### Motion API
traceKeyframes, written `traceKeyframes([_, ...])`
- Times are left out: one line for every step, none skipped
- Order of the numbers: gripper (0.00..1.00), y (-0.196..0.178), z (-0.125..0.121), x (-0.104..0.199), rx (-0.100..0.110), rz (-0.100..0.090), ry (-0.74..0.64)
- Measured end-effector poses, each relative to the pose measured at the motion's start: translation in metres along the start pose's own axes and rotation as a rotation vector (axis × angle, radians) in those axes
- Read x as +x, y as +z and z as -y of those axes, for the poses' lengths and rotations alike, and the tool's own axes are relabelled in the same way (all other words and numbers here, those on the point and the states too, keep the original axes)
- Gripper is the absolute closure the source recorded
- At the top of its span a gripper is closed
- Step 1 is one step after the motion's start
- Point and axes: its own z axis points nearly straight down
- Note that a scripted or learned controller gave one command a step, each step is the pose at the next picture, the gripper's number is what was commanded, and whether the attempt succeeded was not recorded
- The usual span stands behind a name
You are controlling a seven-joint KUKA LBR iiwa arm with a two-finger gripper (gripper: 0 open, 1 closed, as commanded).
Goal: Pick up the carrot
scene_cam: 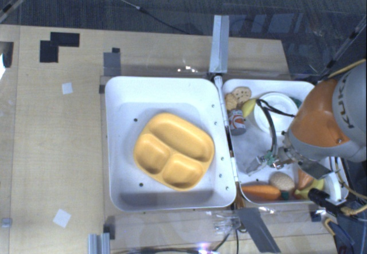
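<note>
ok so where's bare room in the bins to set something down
Left bin: bare floor rings the yellow divided tray, widest along its left wall. Right bin: crowded with the gripper, carrot, cookies and can.

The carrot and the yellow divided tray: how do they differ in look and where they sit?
The carrot is orange, slim and long; the yellow divided tray is broad, rounded and split into compartments. The carrot lies in the right bin, along its near wall, crowded beside other food items; the tray sits alone in the middle of the left bin. The gripper hovers near the carrot, far from the tray. Both rest flat in a white bin.
</note>
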Motion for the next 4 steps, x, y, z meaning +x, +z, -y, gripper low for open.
traceKeyframes([1.0, -0.014, -0.005, 0.001, -0.012, 0.003, -0.01])
traceKeyframes([0.0, -0.013, -0.005, 0.002, -0.012, 0.003, -0.01])
traceKeyframes([0.0, -0.089, -0.016, 0.033, -0.01, -0.001, 0.483])
traceKeyframes([0.0, -0.028, 0.0, -0.004, -0.003, -0.001, 0.625])
